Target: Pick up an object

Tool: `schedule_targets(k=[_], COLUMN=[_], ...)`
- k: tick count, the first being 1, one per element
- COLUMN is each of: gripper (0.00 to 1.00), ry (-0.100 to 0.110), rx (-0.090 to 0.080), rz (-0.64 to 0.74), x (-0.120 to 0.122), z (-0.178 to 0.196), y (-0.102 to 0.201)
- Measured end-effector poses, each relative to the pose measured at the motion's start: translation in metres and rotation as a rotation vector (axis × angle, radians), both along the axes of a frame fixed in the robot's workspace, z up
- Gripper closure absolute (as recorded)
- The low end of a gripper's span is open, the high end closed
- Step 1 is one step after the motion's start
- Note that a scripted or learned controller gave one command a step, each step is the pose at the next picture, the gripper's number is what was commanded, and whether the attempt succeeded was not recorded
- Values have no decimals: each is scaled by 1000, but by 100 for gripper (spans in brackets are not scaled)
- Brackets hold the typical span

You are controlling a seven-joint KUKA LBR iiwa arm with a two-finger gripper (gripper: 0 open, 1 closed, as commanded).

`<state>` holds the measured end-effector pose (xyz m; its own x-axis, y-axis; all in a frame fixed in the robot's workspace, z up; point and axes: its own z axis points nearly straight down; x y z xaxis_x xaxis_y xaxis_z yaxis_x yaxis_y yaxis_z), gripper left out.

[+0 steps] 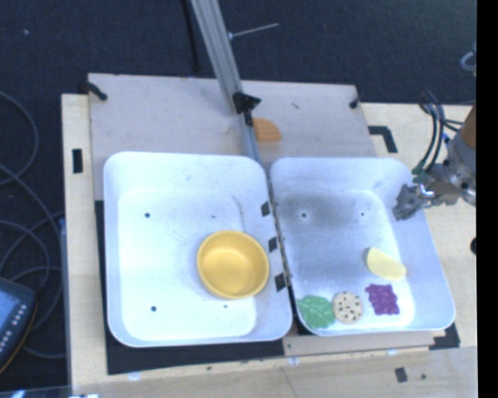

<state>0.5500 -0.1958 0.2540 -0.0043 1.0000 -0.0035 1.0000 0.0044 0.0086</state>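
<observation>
Taking the right bin [415,247] as the landmark: along its near edge lie three small pieces in a row, a green one [315,309] at the near-left corner, a speckled round cookie [347,306] just beside it, and a purple cluster [383,298] next along. A little farther in, toward the bin's right wall, lies a yellow piece [385,263], apart from the row. Left of this bin, in the left bin [133,222], sits a yellow bowl [231,264], upright, mouth up, near the wall the two bins share.

Farther back, at the right bin's far-right corner, the gripper [408,201] hangs over the rim, well apart from every piece. Whether its fingers are apart or together I cannot tell; it is too small and blurred. Nothing is seen held.

By my reading the task is barely begun: no object is lifted, and the approach, descent, grasp and lift are all left.

The yellow piece is the nearest candidate to the gripper. It looks oblong, its long axis running roughly from the bin's far left to its near right; which end leads is unclear.

Beyond the bin, on the bench, lies an orange thing [266,131] beside a metal rail [218,48].
</observation>
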Motion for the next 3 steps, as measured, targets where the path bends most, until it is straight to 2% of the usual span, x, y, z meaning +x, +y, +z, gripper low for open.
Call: schedule_targets(k=[1, 2, 3], gripper=[100, 100, 100], ry=[7, 7, 9], rx=[4, 5, 6], rz=[3, 3, 4], x=[3, 8, 6], z=[-5, -2, -4], y=[62, 106, 169])
